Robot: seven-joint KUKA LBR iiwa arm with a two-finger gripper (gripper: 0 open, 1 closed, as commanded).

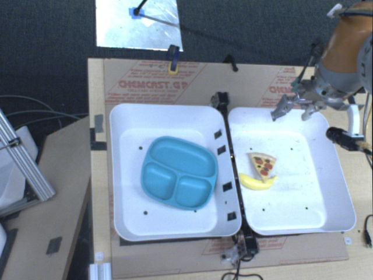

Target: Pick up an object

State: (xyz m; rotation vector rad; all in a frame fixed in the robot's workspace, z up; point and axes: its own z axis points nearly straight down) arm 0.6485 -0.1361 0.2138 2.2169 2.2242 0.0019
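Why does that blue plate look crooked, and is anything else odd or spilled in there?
The blue plate sits turned at an angle to the left bin. In the right bin, the pizza slice touches the banana. Nothing looks spilled or damaged.

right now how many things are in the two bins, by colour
blue: 1, the divided plate in the left bin
yellow: 1, the banana in the right bin
multicoloured: 1, the pizza slice touching the banana
total: 3

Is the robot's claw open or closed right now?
Open. The gripper shows two fingers spread apart above the right bin's far edge, nothing between them.
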